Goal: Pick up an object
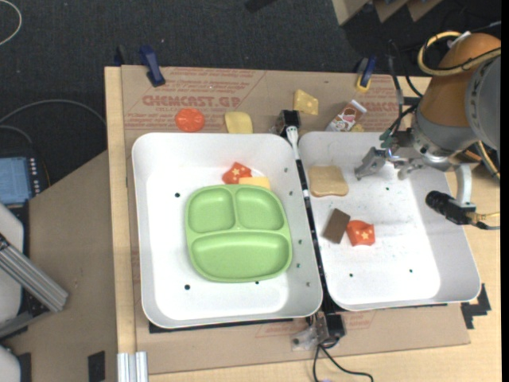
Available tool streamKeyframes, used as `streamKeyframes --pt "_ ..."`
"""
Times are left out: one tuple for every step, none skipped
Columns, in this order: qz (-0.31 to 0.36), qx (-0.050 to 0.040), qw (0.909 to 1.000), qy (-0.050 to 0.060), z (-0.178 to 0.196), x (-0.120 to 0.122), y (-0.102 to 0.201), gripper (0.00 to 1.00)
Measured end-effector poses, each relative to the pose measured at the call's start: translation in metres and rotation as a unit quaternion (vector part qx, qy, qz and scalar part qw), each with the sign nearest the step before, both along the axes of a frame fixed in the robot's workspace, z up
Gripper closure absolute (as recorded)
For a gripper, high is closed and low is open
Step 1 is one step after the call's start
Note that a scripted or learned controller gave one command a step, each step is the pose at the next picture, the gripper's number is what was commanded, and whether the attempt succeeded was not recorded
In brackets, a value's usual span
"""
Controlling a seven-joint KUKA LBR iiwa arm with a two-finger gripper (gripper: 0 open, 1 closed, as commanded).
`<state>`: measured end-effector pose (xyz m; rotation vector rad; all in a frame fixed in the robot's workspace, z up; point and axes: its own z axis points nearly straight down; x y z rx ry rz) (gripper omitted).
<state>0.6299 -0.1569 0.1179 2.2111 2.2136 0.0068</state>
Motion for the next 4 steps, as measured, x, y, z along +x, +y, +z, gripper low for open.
streamKeyframes --pt "-0.001 0.0058 0.9999 0.013 -0.035 -0.147 0.046 0.00" --pt "0.001 0.0024 1.0000 0.004 -0.033 -0.103 0.064 0.00" --pt "-0.001 0.0019 1.0000 0.004 -0.023 -0.104 0.062 1.00" --pt "0.005 0.0043 1.0000 -0.001 0.073 -0.050 0.150 1.00"
